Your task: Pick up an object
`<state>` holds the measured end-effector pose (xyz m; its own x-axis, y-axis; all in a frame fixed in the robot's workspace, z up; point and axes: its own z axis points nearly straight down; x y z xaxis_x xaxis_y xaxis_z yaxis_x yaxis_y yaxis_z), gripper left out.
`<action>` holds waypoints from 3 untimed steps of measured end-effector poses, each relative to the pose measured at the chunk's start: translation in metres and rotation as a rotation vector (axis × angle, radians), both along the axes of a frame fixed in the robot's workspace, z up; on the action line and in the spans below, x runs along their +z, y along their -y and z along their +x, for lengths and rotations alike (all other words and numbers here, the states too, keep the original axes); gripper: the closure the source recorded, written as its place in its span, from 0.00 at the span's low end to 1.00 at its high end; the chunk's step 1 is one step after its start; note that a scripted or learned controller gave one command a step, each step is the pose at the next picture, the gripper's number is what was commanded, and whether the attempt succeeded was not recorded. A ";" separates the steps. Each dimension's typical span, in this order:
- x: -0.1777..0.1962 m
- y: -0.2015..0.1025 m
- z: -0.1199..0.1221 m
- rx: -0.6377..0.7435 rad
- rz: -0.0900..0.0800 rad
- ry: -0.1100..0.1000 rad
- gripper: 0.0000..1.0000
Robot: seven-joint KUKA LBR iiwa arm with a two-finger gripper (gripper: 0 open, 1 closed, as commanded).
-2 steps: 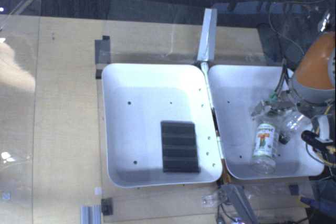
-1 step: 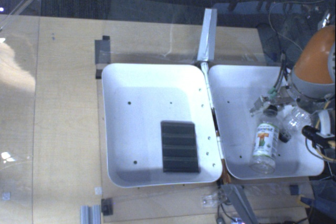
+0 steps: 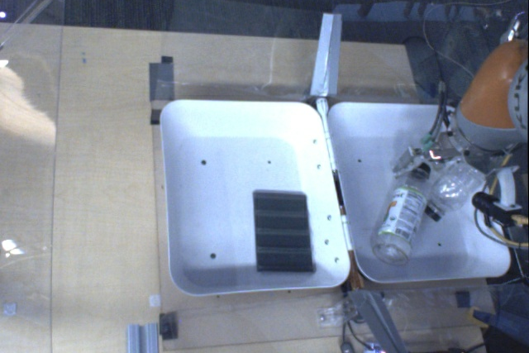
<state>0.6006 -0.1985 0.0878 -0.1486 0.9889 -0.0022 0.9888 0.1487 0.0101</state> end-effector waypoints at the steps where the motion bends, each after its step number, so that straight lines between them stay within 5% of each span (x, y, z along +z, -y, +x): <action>1: 0.012 -0.002 0.003 0.003 0.001 0.007 1.00; 2: 0.108 -0.074 0.032 -0.070 0.001 -0.004 1.00; 3: 0.107 -0.074 0.032 -0.069 0.001 -0.004 0.00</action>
<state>0.6326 -0.1248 0.1950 -0.0799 0.9968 -0.0007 0.9968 0.0799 0.0059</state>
